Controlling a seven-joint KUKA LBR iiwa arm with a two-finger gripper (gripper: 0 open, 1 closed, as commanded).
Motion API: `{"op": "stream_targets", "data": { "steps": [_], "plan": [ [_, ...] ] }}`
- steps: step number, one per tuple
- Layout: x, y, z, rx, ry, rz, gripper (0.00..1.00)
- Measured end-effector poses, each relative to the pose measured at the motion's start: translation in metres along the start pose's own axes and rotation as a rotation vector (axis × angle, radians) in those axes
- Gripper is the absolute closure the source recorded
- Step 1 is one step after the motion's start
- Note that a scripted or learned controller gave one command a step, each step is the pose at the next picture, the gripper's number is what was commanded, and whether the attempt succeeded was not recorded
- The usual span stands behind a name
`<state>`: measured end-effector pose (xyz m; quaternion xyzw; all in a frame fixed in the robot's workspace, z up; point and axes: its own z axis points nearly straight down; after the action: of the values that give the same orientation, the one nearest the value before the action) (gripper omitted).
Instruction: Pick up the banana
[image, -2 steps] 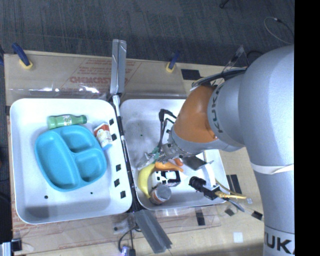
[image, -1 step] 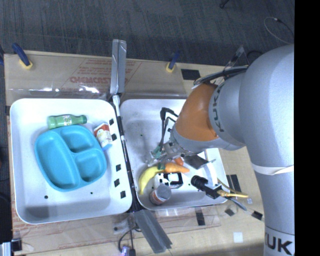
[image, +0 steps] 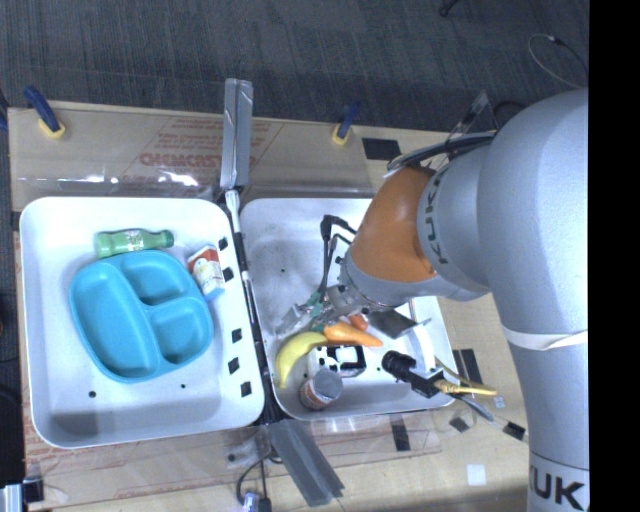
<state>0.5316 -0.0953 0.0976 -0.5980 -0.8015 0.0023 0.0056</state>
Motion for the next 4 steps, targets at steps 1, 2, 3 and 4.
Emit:
{"op": "stream_targets", "data": {
  "steps": [1, 2, 3, 4],
  "plan": [
    [0.0073, -0.0466, 0.0092, -0.005, -0.003, -0.058, 0.00],
    [0.0069, -0.0449, 0.0010, -0.005, -0.002, -0.065, 1.00],
    [0.0070, -0.0451, 0.0012, -0.005, -0.003, -0.065, 0.00],
    [0.0132, -0.0526, 0.0086, -0.008, -0.004, -0.060, 0.00]
  ]
}}
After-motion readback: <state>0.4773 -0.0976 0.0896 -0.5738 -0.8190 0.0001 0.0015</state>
